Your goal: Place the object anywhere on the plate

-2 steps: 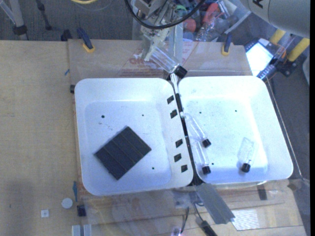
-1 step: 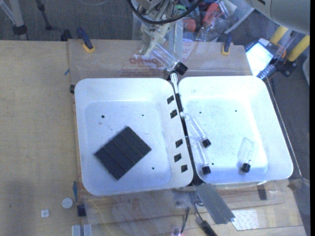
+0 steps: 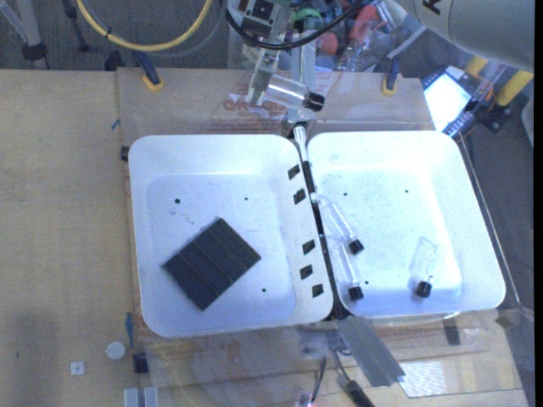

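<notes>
Nearest you, along the front edge of the wooden desk [image 3: 59, 227], a few small bits are lying by the left corner, and a grey metal bracket [image 3: 369, 350] is sticking out from under the bins.

On the desk, two shallow white bins are sitting side by side, touching along a seam marked with small black tabs. In the left bin [image 3: 144, 168] a dark grey ribbed plate [image 3: 211, 262] is lying flat and turned at an angle, toward the front left. In the right bin [image 3: 475, 227] three clear tubes with black caps are lying apart from the plate: two long ones [image 3: 339, 236] close to the seam, and a shorter one [image 3: 422, 265] toward the front right.

Farther back, the end effector [image 3: 284, 91] is hanging above the rear edge of the bins, over the seam; you cannot tell from here how it is set, and nothing is showing in its grasp.

Beyond it, a yellow hose [image 3: 136, 24] is looping across grey carpet, and tangled cables and coloured clutter are crowding the floor behind the desk.
</notes>
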`<move>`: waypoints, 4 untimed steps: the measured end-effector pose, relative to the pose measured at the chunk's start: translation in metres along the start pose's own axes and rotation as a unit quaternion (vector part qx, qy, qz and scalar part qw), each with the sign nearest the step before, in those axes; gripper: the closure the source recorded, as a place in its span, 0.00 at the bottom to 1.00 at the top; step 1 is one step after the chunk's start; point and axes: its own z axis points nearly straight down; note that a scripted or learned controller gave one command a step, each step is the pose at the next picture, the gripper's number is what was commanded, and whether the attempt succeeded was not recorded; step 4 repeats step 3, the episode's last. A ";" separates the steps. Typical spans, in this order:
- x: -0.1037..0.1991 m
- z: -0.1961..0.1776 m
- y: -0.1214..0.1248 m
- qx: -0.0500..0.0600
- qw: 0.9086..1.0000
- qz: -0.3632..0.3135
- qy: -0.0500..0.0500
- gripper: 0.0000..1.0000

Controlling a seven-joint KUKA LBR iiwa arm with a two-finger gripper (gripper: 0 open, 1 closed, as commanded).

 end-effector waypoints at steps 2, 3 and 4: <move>-0.001 0.000 -0.001 -0.001 0.994 -0.105 -0.001 1.00; -0.002 -0.011 -0.003 0.002 0.994 -0.105 0.000 1.00; -0.002 -0.011 -0.003 0.002 0.994 -0.105 0.000 1.00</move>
